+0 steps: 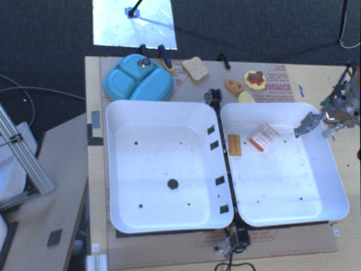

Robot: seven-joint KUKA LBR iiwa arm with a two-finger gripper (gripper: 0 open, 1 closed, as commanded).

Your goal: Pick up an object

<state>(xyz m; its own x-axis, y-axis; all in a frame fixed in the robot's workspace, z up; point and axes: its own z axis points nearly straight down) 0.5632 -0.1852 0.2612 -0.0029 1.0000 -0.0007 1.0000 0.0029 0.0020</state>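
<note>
The gripper (307,124) is hanging over the right bin's (333,174) far edge, jaws probably released, gripping nothing; red-white packet (264,136) is lying nearby.

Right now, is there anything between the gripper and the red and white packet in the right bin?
Nothing visible. The gripper is at the right bin's far right side, and only bare bin floor separates it from the red and white packet.
</note>
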